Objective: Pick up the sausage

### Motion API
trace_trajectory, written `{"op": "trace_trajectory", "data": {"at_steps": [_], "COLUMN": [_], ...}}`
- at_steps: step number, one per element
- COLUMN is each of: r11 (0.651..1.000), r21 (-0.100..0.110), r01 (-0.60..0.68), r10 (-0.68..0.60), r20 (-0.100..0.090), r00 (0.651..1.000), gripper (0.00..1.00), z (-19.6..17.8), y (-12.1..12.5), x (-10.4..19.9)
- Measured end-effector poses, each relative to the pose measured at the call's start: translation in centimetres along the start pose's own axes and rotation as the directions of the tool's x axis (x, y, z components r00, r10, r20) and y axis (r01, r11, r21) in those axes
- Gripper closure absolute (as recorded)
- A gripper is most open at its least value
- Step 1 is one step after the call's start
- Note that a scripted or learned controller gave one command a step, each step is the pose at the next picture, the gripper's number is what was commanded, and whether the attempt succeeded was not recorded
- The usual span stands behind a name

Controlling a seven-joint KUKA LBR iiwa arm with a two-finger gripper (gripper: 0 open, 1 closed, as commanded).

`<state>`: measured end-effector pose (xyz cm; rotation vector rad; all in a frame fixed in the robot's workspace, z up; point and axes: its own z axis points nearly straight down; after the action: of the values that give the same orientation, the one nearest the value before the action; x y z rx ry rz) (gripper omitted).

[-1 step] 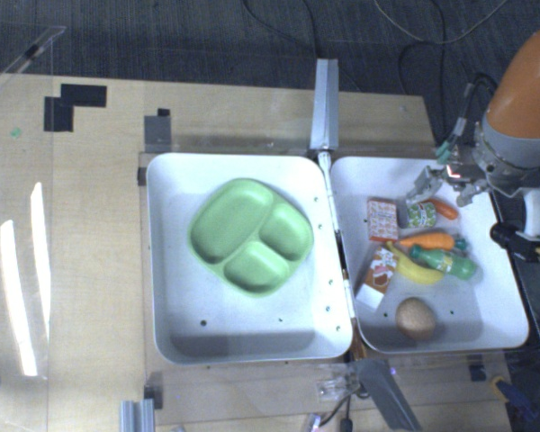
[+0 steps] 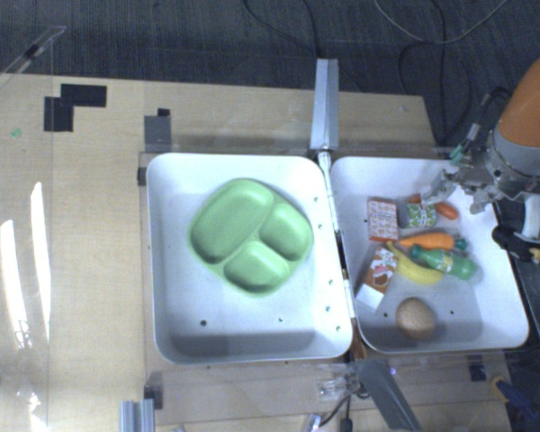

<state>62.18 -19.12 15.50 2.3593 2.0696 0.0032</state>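
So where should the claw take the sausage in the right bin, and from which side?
Probably its middle, from straight above: the sausage lies flat at the pile's far edge, the green-and-white packet close beside it, so pinch across its short width.

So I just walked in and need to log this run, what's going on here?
A grey KUKA arm reaches in over the far right corner of the right bin, which holds a pile of toy food, a brown round item nearer the front. The left bin holds a green divided tray. Nothing looks lifted yet.
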Motion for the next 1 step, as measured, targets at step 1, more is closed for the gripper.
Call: {"op": "trace_trajectory", "data": {"at_steps": [1], "r11": [0.993], "r21": [-0.004], "r01": [0.116], "r10": [-0.116], "r20": [0.001], "r00": [0.993], "gripper": [0.00], "z": [6.89], "y": [3.68], "x": [0.67]}}
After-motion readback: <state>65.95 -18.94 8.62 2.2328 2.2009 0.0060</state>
